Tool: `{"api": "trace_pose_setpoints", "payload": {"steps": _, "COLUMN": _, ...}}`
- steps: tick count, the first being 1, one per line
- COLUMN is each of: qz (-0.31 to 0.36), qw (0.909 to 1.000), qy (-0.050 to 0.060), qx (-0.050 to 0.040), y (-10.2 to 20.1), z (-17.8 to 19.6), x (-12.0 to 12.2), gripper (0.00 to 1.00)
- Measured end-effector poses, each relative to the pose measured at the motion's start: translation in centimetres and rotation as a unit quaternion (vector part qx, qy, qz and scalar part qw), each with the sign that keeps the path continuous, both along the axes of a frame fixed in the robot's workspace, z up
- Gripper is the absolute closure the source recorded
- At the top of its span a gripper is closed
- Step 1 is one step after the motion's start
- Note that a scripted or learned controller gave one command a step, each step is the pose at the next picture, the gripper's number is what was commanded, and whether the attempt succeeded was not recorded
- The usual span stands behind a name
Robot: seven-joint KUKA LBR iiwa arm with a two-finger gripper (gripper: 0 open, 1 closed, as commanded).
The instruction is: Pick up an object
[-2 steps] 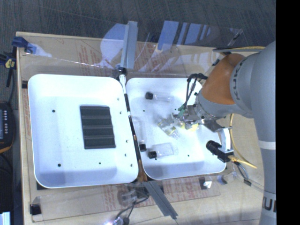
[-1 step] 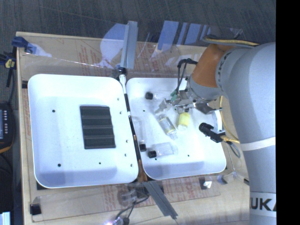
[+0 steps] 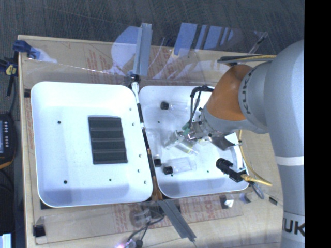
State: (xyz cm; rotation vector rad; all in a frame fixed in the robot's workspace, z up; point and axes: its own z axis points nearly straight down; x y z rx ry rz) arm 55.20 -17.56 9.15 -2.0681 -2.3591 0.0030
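My gripper (image 3: 187, 134) hangs low over the middle of the right bin (image 3: 207, 190), reaching in from the right under the orange band of the arm. Right below and beside it lie clear plastic pieces (image 3: 176, 141), one with a greenish tint; I cannot tell whether the gripper touches them. Another clear piece (image 3: 182, 164) lies nearer the front. A small black object (image 3: 164, 106) sits near the back of this bin, and two more small black bits (image 3: 167, 170) lie at its front left. In the left bin (image 3: 51, 102) a dark ribbed rectangular block (image 3: 107, 139) lies flat at the centre.
The two bins meet at a narrow divider (image 3: 144, 138). Clear sheeting and a metal post (image 3: 143, 48) stand behind the bins. The grey arm (image 3: 287, 118) covers the right bin's right side. Brackets (image 3: 176, 218) sit at the bench's front edge.
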Motion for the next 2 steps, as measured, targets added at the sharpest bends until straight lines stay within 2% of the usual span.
{"api": "trace_pose_setpoints", "payload": {"steps": 1, "qz": 0.003, "qw": 1.0, "qy": 0.001, "qx": -0.0001, "y": 0.0, "z": 1.0, "x": 0.0, "gripper": 1.0}}
{"api": "trace_pose_setpoints", "payload": {"steps": 2, "qz": 0.029, "qw": 0.9996, "qy": -0.002, "qx": 0.0001, "y": 9.4, "z": 10.1, "x": 5.9, "gripper": 1.0}}
